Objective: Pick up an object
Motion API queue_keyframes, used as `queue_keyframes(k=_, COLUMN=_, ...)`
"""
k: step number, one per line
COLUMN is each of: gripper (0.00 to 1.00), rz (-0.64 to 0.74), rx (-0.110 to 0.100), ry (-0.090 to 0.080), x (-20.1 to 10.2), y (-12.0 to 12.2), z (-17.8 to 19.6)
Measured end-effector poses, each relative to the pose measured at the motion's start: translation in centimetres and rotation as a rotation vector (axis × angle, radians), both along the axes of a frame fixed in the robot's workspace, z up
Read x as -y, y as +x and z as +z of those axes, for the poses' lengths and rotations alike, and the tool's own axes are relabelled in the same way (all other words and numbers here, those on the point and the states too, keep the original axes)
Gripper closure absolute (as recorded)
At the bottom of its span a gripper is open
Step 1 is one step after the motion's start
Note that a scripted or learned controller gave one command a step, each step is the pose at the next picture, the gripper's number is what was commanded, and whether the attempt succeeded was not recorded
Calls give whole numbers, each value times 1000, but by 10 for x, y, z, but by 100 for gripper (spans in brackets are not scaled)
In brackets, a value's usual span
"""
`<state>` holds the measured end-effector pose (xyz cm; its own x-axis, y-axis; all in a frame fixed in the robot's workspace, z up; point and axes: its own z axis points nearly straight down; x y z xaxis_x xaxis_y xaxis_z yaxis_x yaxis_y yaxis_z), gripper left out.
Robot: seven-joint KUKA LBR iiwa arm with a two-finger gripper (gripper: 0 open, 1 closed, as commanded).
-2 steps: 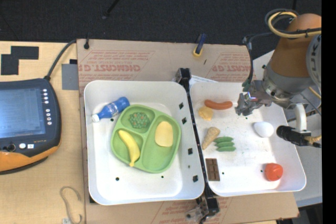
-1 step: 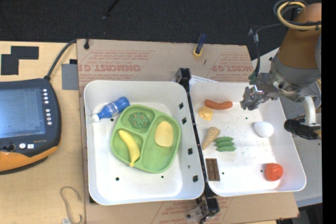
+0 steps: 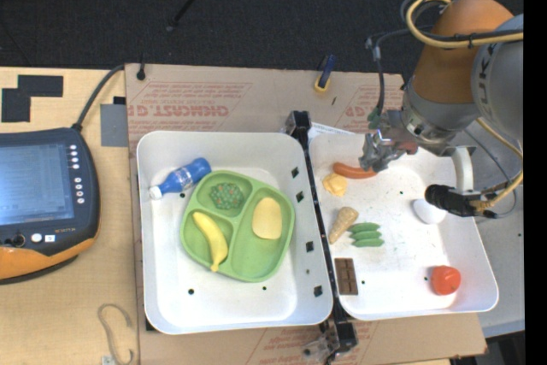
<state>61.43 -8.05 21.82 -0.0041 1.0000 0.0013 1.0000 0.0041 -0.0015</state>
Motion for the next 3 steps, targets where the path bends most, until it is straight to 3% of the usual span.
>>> queue_keyframes(k=1, gripper=100, rz=-1, rx=1, ry=0, x=-38, y=12, z=18)
queue_keyframes(k=2, gripper=100, rz=-4, rx=-3, ry=-1, x=-41, y=3, z=12)
queue_keyframes(k=3, gripper=100, rz=2, rx=0, ry=-1, x=-40, y=17, z=18)
